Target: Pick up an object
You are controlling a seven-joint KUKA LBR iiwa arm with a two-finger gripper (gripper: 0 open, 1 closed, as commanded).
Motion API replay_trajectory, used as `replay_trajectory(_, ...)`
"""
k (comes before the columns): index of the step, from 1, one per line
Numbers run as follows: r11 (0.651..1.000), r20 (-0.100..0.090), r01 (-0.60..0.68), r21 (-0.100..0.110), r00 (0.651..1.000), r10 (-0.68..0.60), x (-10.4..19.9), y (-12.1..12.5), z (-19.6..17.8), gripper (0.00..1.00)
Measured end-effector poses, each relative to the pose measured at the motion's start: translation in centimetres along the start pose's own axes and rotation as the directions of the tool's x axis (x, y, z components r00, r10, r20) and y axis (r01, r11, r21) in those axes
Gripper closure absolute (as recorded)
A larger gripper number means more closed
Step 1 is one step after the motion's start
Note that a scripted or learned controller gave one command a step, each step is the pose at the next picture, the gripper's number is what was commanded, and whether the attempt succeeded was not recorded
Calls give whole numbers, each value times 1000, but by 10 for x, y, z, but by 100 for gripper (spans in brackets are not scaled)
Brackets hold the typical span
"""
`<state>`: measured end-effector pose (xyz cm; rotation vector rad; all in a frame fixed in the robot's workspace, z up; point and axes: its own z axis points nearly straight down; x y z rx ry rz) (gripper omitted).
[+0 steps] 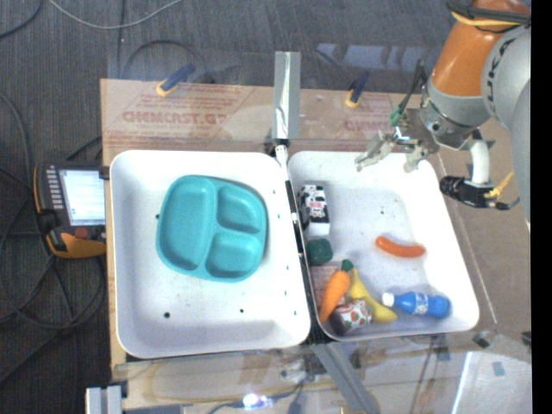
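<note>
Camera view, step: the gripper (392,149) is best lowered straight over one well-separated item; the orange sausage (400,247), lying alone mid right bin (461,257), is judged easiest.
Camera view, clutter: carrot (334,290), banana (366,300) and bottle (418,304) are crowded along the near wall.
Camera view, hand: fingers are seen spread apart, nothing between them, poised above the bin's far edge.

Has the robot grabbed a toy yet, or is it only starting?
Only starting. The gripper hangs open over the far rim of the right bin, with nothing between its fingers. The sausage, carrot and bottle all lie in the bin. Choosing, reaching down, gripping and lifting are left.
</note>
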<state>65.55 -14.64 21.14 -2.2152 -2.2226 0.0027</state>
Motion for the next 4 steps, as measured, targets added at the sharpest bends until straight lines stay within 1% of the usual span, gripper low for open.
replay_trajectory(1,987,0,158,1,987,-158,0,-79,82,0)
replay_trajectory(2,988,4,151,-12,989,-151,-43,-98,123,0)
replay_trajectory(3,988,4,152,-16,988,-152,-43,-96,114,100)
replay_trajectory(4,998,3,64,-1,998,-64,-12,-60,4,100)
